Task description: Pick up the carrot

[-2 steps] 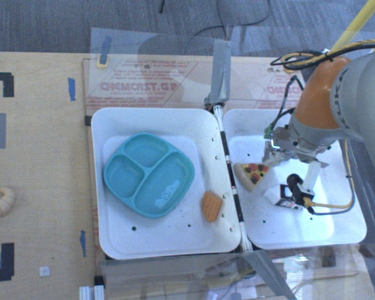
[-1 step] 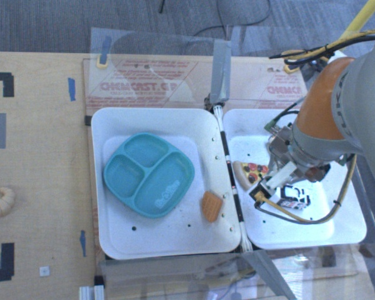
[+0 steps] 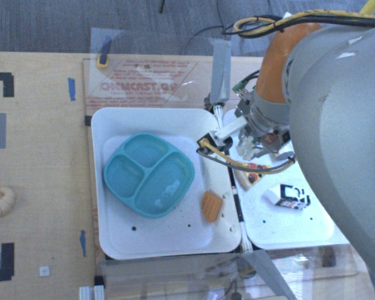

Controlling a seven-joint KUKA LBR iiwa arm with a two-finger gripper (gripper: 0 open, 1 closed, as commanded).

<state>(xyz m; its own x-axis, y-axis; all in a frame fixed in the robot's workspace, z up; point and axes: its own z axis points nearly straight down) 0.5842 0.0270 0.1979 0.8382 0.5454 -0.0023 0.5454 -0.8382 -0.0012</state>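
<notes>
Carrot [image 3: 212,205] lying in left bin [image 3: 112,242], near its right wall, just right of teal divided plate [image 3: 149,174]; gripper [image 3: 253,144] above the seam between the 2 bins, apart from carrot; finger state impossible to tell.

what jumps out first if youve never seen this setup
The big grey arm with its orange band crowds the right side, reaching over the seam between the two white bins. In the left bin sits a teal divided plate, with a small orange carrot just right of it.
</notes>
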